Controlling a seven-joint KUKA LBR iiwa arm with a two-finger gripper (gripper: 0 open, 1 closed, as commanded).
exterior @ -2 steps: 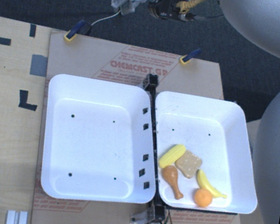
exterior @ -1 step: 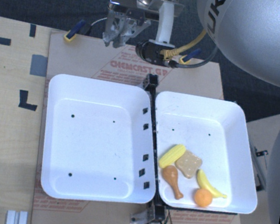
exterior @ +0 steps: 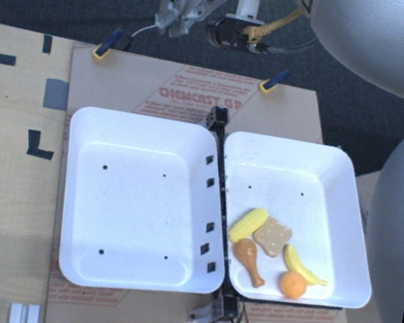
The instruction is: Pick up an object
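- Five toy foods sit bunched in the near-left corner of the right bin (exterior: 337,179): corn cob (exterior: 248,224), bread slice (exterior: 272,237), drumstick (exterior: 250,261), banana (exterior: 301,267), orange (exterior: 292,285).
- Corn touches bread; drumstick lies just beside both; banana rests against the orange near the bin's near rim.
- Left bin (exterior: 89,146) sits beside it, sharing the middle divider.
- Gripper (exterior: 183,9) hangs at the far top of the scene, left of centre, well apart from the pile and beyond both bins.
- Nothing is visible between its fingers; whether they are spread or closed, cannot tell, too small and cluttered.
- Risk: items are packed tight, so a descent onto one may nudge or trap a neighbour, or fingers land on two at once.
- Risk: orange is round and near the rim, likely rolls or squirts out of a pinch.
- Risk: corn and drumstick lie close to the divider wall, a finger could strike it.
- Pick not yet started, by my read.
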